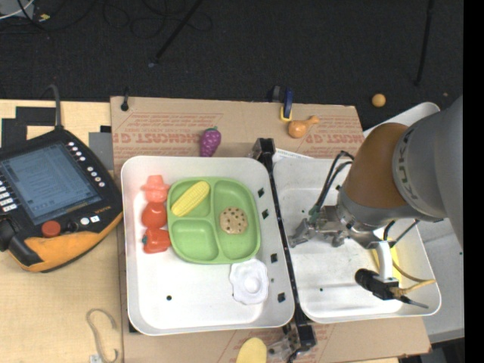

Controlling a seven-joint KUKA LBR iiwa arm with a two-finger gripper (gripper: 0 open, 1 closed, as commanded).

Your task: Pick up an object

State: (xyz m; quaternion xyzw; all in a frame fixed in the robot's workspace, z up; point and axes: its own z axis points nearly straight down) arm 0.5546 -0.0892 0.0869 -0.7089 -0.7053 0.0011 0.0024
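My gripper [308, 230] hangs low over the left part of the right bin [325, 301], close to its white floor, and nothing shows in it. The grey arm with its orange band [382, 176] reaches in from the right. In the left bin [189, 301] lies a green divided plate [198, 240]. A yellow corn cob [189, 197] and a round cookie [234, 220] rest in the plate's upper compartments. A pink and red toy [154, 213] lies along the plate's left side. Below the plate's right corner sits a white frilly object [249, 282].
On the cardboard behind the bins lie a purple grape bunch [209, 141] and an orange pear-shaped toy [301, 127]. A yellow object [252, 350] sits at the front edge. A teach pendant [49, 191] lies on the bench to the left. The black divider [276, 225] separates the bins.
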